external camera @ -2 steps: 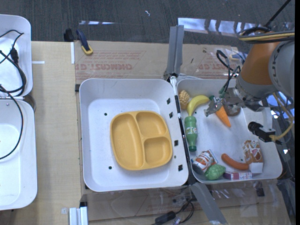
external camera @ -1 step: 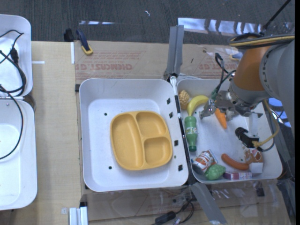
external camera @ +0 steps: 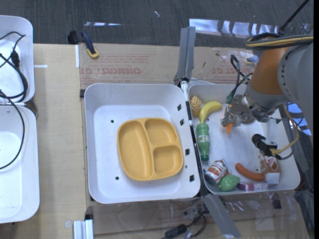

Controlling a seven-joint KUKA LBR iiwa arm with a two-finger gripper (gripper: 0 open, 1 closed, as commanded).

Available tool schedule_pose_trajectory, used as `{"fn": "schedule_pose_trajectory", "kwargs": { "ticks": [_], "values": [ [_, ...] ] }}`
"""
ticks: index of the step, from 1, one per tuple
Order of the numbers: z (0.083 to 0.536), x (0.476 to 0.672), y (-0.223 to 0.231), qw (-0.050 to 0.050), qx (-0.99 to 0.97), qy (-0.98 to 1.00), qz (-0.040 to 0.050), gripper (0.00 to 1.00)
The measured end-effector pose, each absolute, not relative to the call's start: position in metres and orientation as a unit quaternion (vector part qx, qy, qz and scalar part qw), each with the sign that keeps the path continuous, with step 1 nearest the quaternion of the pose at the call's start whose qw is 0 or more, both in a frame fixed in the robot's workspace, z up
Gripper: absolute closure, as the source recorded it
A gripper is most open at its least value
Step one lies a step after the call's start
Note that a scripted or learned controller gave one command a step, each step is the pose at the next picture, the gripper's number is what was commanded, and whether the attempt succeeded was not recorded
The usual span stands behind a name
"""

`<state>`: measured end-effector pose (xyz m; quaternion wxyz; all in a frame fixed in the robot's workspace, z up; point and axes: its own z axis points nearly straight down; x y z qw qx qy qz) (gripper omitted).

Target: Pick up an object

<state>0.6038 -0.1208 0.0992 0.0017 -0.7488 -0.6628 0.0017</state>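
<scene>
Pale wood showed along the bench (external camera: 55, 133) at its left side, and the left bin (external camera: 94, 148) carried a yellow divided tray (external camera: 149, 148) lying flat near its middle, with bare white floor all round it. Across the shared wall, the right bin (external camera: 294, 176) held the likely targets: a small yellow knobbly piece (external camera: 195, 103) in the far left corner, a banana (external camera: 210, 108) just beside it, and a green bottle (external camera: 203, 140) lying along the left wall. Near the front edge sat a crumpled red-and-white packet (external camera: 216, 171), a green lump (external camera: 229, 183), a sausage-like piece (external camera: 249, 173) and a small box (external camera: 269, 164). The gripper (external camera: 230, 123) hung over the bin's far middle with a small orange piece (external camera: 229, 128) showing at its tip; whether the jaws gripped it or merely stood over it could not be told. These looked like light, stiff plastic toys, probably smooth and apt to slip. The banana seemed best taken across its middle, the bottle across its body. The bottle's place against the wall left little room for one finger, whereas the bin's centre offered open floor.
</scene>
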Motion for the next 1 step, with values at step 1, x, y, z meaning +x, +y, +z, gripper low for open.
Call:
{"fn": "schedule_pose_trajectory", "kwargs": {
  "ticks": [1],
  "values": [
    [0.2478,0.5892,-0.0893,0.0,-0.759,-0.651,0.0015,1.0]
  ]
}}
